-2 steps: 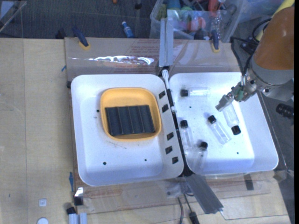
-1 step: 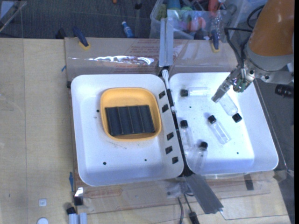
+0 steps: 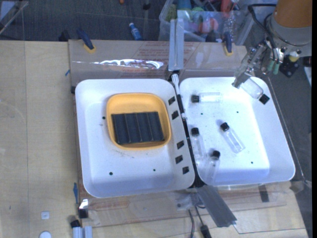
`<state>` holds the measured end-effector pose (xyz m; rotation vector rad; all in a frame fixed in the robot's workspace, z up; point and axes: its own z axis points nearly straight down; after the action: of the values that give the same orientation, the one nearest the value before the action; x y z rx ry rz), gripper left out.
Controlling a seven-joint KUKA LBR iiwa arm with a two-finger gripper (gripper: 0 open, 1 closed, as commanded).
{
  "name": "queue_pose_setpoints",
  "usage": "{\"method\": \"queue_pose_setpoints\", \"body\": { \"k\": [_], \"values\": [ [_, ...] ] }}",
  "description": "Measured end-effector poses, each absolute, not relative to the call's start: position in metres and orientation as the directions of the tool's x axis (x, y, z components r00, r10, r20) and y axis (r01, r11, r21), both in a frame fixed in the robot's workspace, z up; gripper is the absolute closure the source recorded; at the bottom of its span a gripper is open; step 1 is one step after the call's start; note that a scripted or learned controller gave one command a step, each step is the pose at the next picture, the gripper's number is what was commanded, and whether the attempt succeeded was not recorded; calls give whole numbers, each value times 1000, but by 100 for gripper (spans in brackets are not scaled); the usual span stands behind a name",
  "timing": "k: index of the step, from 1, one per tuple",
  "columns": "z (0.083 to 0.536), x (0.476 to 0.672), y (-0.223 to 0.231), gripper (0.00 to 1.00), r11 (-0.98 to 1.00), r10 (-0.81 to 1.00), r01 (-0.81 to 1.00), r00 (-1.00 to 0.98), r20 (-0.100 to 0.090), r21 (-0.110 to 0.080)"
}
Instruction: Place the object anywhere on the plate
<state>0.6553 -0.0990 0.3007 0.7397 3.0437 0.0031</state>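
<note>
Scene: two shallow white bins side by side on the bench (image 3: 34, 133), left bin (image 3: 91, 172) and right bin (image 3: 277, 157), meeting along a central seam.
Plate: yellow plate (image 3: 115, 103) in the middle of the left bin, carrying a dark ribbed block (image 3: 137, 128); yellow rim bare all round, so room to set something down looks limited to the block top or the rim.
Objects: four small clear vials with black caps in the right bin, one near the upper middle (image 3: 205, 97), one at centre right lying at a slant (image 3: 231, 137), two close to the seam (image 3: 196, 142) and (image 3: 212, 161); all lying on their sides, apparently as dropped.
Held object: a fifth clear vial with black cap (image 3: 255, 90) at the upper right corner of the right bin, just below the tool; appears to be at the fingertips, though contact not clear.
Tool: tool (image 3: 242, 79) at upper right of the frame, over the back corner of the right bin, tilted down to the left; cannot tell whether clenched or released, or truly grasping the vial.
Arm: grey with orange band (image 3: 296, 4) at the top right corner.
Stage, as judged: around pickup; the plate lies well apart, across the seam to the left.
Risk, as judged: smooth round vial likely to slip or roll off the ribbed block.
</note>
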Motion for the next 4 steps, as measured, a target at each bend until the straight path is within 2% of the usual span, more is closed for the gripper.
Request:
{"method": "queue_pose_setpoints", "body": {
  "k": [1, 2, 3, 4],
  "values": [
    [182, 617, -146, 100, 918, 396, 396, -918, -4, 2],
    [208, 618, -131, 100, 982, 190, 190, -982, -8, 2],
    [282, 664, -140, 100, 999, 54, 54, -999, -8, 1],
    [329, 660, -188, 100, 959, -282, -282, -959, -11, -3]
  ]
}}
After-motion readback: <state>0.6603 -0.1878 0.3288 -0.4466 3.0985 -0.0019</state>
